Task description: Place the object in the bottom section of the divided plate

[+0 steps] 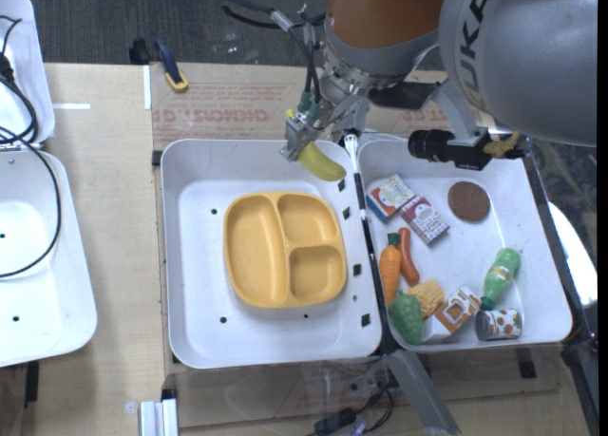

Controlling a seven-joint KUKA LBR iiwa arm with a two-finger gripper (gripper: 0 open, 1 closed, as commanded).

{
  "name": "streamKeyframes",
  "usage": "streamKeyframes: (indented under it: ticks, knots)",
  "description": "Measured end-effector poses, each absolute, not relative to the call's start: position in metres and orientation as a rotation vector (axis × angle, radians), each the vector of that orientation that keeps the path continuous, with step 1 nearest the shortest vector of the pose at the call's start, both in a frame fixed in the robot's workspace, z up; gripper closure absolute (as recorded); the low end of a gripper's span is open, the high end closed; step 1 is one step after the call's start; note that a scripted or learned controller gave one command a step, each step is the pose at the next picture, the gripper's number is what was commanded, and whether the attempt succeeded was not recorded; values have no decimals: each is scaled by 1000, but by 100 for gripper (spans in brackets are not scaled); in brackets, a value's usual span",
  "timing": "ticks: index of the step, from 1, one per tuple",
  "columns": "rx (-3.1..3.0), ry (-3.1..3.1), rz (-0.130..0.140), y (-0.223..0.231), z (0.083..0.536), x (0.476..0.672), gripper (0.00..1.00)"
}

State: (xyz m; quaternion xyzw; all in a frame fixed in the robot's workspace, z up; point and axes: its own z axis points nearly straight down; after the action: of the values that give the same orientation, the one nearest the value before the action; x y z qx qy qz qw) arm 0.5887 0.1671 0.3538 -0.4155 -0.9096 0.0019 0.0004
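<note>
A yellow plastic banana (321, 164) is pinched by the fingers of the two-finger gripper (306, 142) above the left white bin's (190, 263) far right corner, beyond the yellow divided plate (284, 249).

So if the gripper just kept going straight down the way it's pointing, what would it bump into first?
Probably the white floor of the left bin, just above the yellow divided plate. The gripper has a banana at its tip; depth is unclear.

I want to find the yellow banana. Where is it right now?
The banana is at the gripper, near the back right corner of the left bin, just behind the yellow divided plate and beside the wall shared with the right bin.
</note>
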Motion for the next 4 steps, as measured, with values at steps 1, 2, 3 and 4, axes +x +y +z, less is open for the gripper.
streamKeyframes:
  ticks: [1, 2, 3, 4]
  knots:
    - [-1267, -2872, 8, 186, 282, 528, 100]
    - [-1262, -2874, 9, 156, 275, 538, 100]
    - [-1206, -2900, 6, 157, 275, 553, 100]
    - [-1058, -2958, 4, 191, 303, 549, 100]
